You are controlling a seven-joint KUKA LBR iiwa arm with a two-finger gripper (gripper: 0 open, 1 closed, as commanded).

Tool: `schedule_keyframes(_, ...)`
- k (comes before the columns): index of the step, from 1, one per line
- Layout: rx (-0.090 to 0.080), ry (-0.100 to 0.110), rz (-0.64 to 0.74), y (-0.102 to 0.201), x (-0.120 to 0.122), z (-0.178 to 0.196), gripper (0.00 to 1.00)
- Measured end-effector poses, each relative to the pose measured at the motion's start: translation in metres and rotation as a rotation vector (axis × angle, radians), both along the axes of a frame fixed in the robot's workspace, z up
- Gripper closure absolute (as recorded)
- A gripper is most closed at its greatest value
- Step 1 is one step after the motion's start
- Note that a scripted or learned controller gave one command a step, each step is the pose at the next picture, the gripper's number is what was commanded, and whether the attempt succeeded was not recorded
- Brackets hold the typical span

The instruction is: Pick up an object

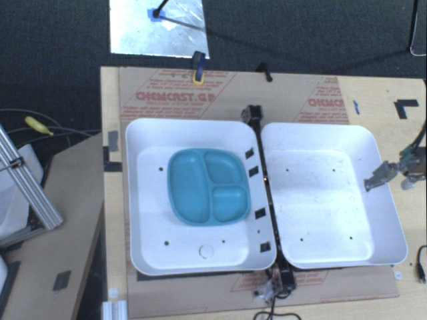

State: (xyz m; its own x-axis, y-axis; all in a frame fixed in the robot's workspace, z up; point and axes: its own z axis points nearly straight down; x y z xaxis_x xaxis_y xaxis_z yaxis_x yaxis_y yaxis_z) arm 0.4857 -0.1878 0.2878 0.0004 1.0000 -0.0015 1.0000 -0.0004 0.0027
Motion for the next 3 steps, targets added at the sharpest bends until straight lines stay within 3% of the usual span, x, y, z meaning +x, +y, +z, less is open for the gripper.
schedule_keyframes(1, 0.005, 0.014, 0.0, -0.018, 0.01, -0.162, 0.0)
schedule_keyframes(2, 0.003, 0.0, 0.011, 0.034, 0.081, -0.206, 0.0)
schedule_keyframes(3, 0.002, 0.004, 0.0, 0.018, 0.049, -0.204, 0.0)
